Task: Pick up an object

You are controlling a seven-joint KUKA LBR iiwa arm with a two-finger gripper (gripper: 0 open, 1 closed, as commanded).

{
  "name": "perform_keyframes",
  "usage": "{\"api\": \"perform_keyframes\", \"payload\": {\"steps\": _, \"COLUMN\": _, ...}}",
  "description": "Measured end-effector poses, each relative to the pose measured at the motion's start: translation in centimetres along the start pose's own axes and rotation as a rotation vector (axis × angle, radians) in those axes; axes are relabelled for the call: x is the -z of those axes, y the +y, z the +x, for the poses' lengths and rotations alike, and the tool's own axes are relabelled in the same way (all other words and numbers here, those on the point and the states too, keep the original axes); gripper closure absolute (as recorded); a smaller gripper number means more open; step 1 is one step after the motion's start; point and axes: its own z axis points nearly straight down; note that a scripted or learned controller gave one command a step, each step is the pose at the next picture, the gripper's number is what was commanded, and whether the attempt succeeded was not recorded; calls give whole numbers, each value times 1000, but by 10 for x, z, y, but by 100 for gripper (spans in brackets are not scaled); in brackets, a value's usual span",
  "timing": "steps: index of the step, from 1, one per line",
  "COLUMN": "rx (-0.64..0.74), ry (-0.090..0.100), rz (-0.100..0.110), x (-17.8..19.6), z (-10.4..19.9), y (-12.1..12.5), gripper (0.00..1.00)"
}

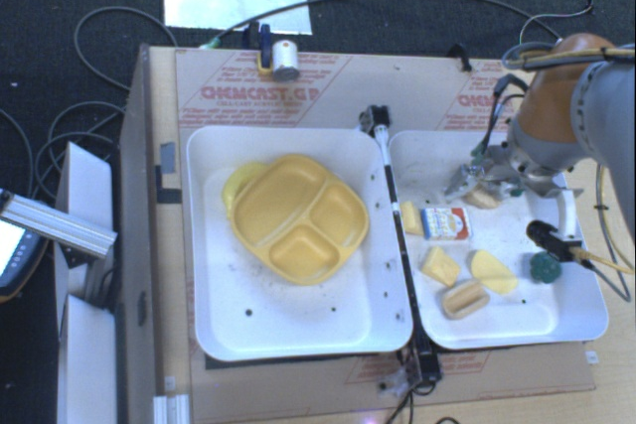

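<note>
You're at the reach-in: gripper [477,182] low in the right bin [581,318] over a tan food piece [483,199] (claw state: can't tell), next confirm closure before lifting.

Cardboard-covered bench [298,89] bears two white bins: left bin [214,213], right bin [576,308], touching.

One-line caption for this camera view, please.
KUKA arm's hand low in the right bin among toy foods; yellow divided tray fills the left bin.
</note>
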Motion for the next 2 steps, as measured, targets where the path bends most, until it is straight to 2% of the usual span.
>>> {"api": "perform_keyframes", "payload": {"steps": 1, "rx": 2, "ry": -1, "rz": -4, "x": 12, "z": 0, "y": 1, "gripper": 100}}
{"api": "perform_keyframes", "payload": {"steps": 2, "rx": 0, "ry": 3, "rz": 0, "x": 139, "z": 52, "y": -29, "gripper": 100}}
